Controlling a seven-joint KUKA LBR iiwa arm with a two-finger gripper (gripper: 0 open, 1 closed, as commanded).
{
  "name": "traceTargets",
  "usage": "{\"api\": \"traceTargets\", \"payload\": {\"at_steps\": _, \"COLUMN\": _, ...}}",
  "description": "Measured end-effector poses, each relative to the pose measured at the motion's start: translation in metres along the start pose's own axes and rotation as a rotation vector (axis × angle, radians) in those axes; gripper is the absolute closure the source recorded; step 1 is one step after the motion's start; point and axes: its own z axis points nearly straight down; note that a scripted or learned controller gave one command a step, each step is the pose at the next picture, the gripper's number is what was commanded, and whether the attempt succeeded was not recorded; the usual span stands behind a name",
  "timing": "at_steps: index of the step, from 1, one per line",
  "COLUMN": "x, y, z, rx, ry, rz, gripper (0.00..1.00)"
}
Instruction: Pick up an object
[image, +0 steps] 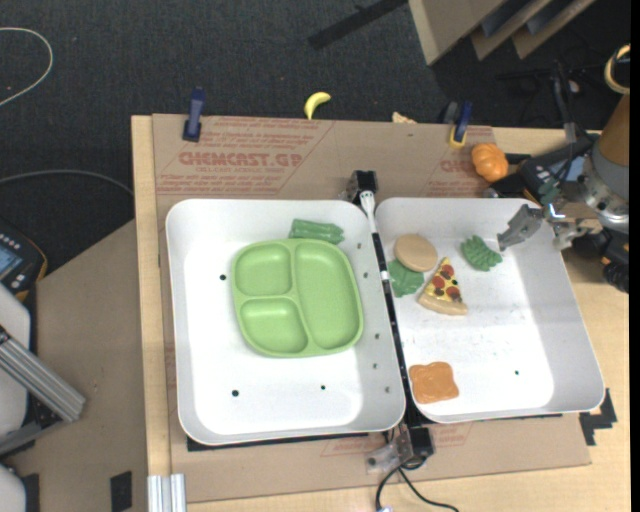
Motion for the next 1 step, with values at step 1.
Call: {"api": "traceTargets", "payload": {"at_steps": 1, "x": 0.0425, "y": 0.0292, "z": 0.0521, "rx": 0.006, "ry": 0.004, "rz": -0.005, "gripper": 0.0}}
